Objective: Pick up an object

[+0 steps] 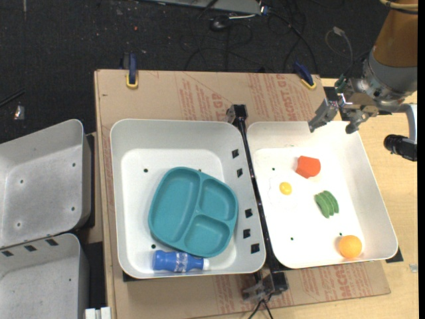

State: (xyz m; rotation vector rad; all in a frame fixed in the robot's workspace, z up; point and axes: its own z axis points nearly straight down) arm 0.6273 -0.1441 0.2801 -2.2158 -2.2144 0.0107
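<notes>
My gripper [336,119] hangs open above the far edge of the right bin [372,178], with nothing between its fingers. Below it in that bin lie a red block [308,166], a small yellow piece [285,189], a green ridged object [326,203] and an orange ball [350,246] near the front right corner. The red block is the closest of these to the gripper, a little to its front left.
The left bin [126,178] holds a teal divided plate [193,211] and a blue bottle [178,262] lying along its front wall. A black divider [251,191] runs between the bins. Blue-and-yellow clamps [131,72] hold the cardboard base at the back.
</notes>
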